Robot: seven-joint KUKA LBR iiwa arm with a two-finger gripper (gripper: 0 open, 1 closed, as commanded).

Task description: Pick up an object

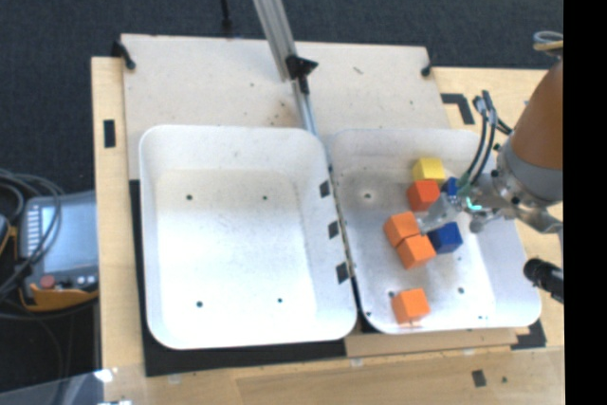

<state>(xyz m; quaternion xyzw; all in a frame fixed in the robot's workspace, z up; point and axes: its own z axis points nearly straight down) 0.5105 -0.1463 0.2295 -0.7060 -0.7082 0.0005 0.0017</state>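
1. Over the right bin, the arm reaches in from three o'clock, and its gripper sits low among a cluster of blocks near the bin's middle.
2. How the gripper is set I cannot tell; its tip is small and tangled with cables in this view, and no block can be seen clamped in it.
3. Candidates for picking lie close around the tip: a blue block just at its six o'clock, a red-orange block at its ten o'clock, and a yellow block beyond that toward eleven o'clock.
4. Two orange blocks touch each other at the gripper's eight o'clock, and a lone orange block rests well apart near the bin's front rim at six o'clock.
5. Every block appears to rest on the bin floor, so by my reading nothing is lifted yet.
6. Left to do: secure one block, probably the blue or red-orange one, and raise it clear.
7. The left bin lies at nine o'clock.
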